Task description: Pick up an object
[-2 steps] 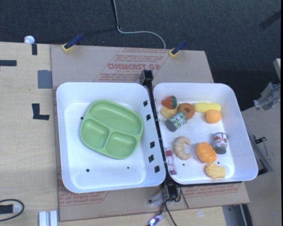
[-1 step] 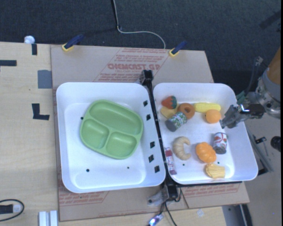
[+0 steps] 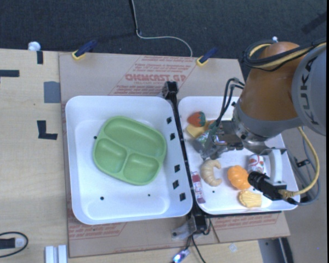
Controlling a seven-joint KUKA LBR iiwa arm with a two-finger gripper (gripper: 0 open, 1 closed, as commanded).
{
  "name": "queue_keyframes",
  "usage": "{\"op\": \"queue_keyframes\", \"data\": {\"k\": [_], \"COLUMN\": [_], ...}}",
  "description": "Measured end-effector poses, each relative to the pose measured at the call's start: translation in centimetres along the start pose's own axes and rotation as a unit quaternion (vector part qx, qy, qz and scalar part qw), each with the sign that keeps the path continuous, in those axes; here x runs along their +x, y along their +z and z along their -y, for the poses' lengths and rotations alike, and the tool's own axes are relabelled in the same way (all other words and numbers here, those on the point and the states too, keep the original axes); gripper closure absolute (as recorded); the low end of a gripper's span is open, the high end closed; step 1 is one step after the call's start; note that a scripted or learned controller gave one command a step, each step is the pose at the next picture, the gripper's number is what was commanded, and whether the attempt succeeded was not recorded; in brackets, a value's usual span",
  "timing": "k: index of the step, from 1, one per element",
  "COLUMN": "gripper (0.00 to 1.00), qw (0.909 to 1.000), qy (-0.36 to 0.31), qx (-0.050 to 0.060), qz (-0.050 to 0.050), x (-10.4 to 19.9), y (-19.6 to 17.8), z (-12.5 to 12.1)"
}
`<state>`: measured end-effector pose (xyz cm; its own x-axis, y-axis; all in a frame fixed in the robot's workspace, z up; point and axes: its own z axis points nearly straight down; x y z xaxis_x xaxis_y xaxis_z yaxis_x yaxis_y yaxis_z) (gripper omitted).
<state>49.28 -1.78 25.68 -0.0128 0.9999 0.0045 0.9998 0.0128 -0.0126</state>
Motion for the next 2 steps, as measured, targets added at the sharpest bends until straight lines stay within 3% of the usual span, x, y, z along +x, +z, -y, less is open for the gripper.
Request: {"op": "queue_keyframes", "data": {"k": [1,2], "gripper": [1.0,1.0], "qw": [1.0,1.0], "qy": [0.001,0.005], "qx": [-0.004,-0.008], "qz": [0.001,0.003], "x": [8.1,7.8], "y": [-2.7,-10.9], "z": [0.9,0.2]}}
